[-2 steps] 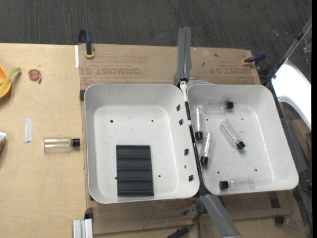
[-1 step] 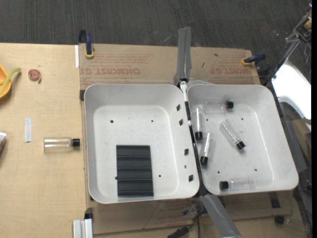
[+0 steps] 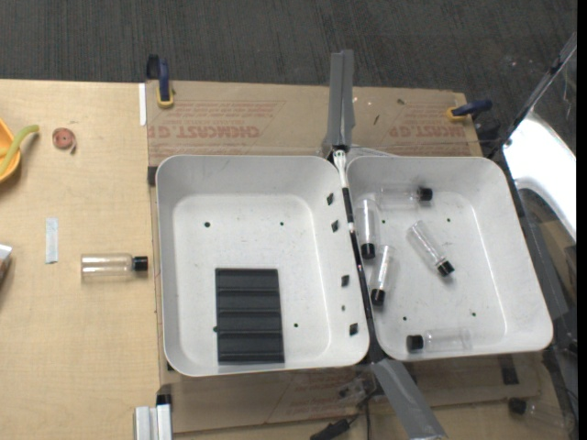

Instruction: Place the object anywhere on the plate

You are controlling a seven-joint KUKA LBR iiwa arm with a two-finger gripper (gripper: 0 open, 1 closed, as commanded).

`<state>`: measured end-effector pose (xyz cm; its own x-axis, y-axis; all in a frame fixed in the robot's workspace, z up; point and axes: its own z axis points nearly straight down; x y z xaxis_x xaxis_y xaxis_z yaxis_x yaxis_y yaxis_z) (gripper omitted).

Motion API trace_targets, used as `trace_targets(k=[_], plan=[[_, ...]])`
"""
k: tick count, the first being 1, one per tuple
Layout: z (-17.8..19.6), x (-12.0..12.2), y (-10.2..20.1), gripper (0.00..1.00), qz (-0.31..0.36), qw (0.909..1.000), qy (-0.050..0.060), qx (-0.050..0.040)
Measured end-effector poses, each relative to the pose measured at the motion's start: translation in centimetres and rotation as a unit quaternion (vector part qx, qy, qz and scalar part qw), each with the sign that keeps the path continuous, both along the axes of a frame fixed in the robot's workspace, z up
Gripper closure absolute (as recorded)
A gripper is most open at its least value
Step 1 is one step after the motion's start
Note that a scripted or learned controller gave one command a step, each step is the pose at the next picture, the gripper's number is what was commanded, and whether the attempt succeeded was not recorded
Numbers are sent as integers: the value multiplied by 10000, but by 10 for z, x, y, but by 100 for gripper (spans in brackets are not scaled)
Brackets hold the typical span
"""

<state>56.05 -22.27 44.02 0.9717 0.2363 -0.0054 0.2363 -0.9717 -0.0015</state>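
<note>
Five clear vials w/ black caps lying loose in right bin (image 3: pixel 491 287), all on their sides: top vial (image 3: pixel 404 194) near back wall, left vial (image 3: pixel 367 225) just beside the wall shared w/ left bin (image 3: pixel 183 191), mid vial (image 3: pixel 381 271) just below it, slanted vial (image 3: pixel 429 248) toward bin centre, front vial (image 3: pixel 440 341) close to near wall. Probably tipped in at random as pick stock, hence the mixed headings; none upright, so likely to roll if nudged. Dark ribbed plate (image 3: pixel 248 315) flat on left bin floor, toward near side, nothing on it. Task's object therefore judged to be one of those vials, in right bin, well apart from plate; placing not yet done, pick step looks like the one in hand. Slanted vial prob. easiest: most open floor around it. Left & mid vials awkward, tight to the wall. Gripper state: can't tell from this view, so no claim of anything held. Bins on cardboard sheet (image 3: pixel 229 122), pinned at back by clamps (image 3: pixel 161 82), presumably to stop the base shifting. Spare vial (image 3: pixel 112 264) on bench left of the bins, outside the work area, prob. not part of the job.
</note>
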Motion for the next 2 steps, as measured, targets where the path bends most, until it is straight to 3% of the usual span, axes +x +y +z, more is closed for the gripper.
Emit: trace_targets(k=[1, 2], plan=[[-1, 84, 52, 0, -74, 10000, -4, -1], [0, 42, 1, 0, -187, 9998, -1, 2]])
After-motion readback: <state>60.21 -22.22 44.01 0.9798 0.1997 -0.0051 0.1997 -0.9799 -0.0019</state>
